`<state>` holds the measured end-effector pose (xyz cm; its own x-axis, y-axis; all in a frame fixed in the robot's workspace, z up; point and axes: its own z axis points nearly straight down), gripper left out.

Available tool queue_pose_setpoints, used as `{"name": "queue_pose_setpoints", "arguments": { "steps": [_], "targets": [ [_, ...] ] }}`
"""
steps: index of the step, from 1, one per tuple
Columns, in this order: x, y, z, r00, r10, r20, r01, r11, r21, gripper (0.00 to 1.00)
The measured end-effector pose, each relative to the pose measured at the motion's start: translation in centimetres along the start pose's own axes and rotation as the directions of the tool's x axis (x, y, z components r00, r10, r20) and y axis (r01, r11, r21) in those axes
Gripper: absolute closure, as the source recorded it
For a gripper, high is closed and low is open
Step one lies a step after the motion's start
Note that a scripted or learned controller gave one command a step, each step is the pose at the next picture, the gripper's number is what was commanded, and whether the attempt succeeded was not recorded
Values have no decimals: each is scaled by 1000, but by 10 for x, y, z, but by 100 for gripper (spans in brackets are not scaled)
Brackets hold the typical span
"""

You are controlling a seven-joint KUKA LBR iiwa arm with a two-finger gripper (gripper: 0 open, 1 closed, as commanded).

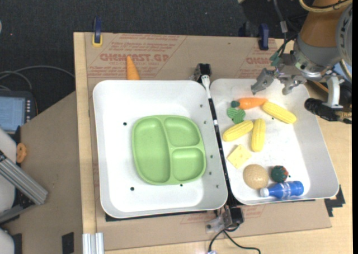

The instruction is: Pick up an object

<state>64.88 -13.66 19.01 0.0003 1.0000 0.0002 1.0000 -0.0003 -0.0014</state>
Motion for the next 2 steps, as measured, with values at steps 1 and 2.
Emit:
{"name": "queue_pose_setpoints", "arguments": {
  "steps": [1, 2],
  "targets": [
    [20, 18, 90, 1000, 1, 3, -1, 1000, -8, 0],
    [27, 5, 106, 1000, 1, -1, -1, 1000, 2, 0]
  ]
}}
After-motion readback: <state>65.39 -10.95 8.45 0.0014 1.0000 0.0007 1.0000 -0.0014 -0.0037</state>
